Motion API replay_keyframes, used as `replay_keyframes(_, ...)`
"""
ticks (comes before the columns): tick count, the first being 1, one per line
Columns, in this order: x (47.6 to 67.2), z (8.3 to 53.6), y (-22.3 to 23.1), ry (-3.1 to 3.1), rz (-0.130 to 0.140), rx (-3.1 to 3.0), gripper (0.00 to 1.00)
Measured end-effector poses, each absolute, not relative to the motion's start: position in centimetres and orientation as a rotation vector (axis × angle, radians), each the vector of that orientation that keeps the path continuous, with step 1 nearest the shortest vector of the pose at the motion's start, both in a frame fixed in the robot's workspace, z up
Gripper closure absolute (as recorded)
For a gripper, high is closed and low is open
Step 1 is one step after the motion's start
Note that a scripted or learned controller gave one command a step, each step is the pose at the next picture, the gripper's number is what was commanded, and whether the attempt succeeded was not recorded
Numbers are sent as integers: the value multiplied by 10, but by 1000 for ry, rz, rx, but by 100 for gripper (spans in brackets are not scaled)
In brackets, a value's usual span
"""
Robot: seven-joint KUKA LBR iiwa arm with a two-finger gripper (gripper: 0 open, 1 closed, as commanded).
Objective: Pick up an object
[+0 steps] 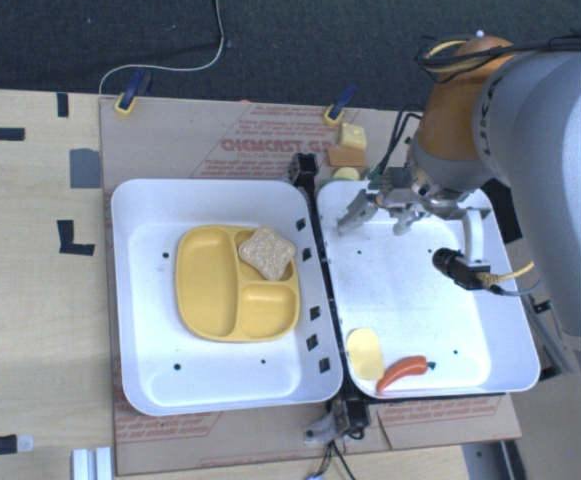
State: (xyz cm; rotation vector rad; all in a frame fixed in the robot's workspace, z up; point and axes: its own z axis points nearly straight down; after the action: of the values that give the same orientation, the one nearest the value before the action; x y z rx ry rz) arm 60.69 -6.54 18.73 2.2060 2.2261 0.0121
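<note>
Gripper [378, 214] hangs with its 2 fingers spread wide and nothing between them, over the far side of the right bin [490, 308]. Approach step, apparently: the orange chili [402, 372] and pale yellow piece [364, 352] lie at the near edge, so next it must travel nearer and descend.

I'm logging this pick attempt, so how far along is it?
Done: nothing is lifted yet. In hand: the gripper hangs open over the right bin's far end, nothing between its fingers. Left: the yellow piece and red-orange piece lie at the near edge, untouched; one needs grasping.
</note>
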Motion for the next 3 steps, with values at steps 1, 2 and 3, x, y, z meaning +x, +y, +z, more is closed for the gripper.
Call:
replay_keyframes(1, 669, 79, -110, 2219, -3, 2217, 0)
replay_keyframes(2, 668, 84, -96, 2221, -8, 2218, 0)
replay_keyframes(3, 668, 94, -96, 2222, -7, 2218, 100)
